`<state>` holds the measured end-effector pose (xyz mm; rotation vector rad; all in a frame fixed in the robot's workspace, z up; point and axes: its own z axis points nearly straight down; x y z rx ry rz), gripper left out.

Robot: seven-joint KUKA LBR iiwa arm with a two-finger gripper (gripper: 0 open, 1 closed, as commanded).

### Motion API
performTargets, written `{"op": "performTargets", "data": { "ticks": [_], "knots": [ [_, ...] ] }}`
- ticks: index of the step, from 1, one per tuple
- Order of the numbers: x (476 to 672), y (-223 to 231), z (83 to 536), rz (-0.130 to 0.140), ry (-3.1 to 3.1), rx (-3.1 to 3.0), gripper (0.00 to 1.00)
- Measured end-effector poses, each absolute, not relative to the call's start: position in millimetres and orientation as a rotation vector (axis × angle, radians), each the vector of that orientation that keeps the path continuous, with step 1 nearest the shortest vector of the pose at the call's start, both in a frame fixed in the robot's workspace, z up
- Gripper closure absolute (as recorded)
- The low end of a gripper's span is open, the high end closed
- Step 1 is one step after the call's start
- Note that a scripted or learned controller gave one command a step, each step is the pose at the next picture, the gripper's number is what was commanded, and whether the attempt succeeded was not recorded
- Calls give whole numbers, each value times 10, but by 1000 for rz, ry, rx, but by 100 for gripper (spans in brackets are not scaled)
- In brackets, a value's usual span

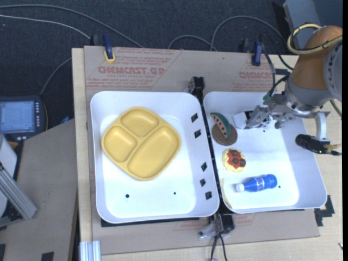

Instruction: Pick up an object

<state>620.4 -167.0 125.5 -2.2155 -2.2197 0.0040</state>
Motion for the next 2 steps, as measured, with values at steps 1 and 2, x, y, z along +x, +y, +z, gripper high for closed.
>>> {"op": "performTargets", "data": {
  "ticks": [1,2],
  "knots": [
    [6219,-1671,1405,-2,-2224,-2219,100],
    [6174,-1656,2035,-6,-2227,-2224,100]
  ]
}}
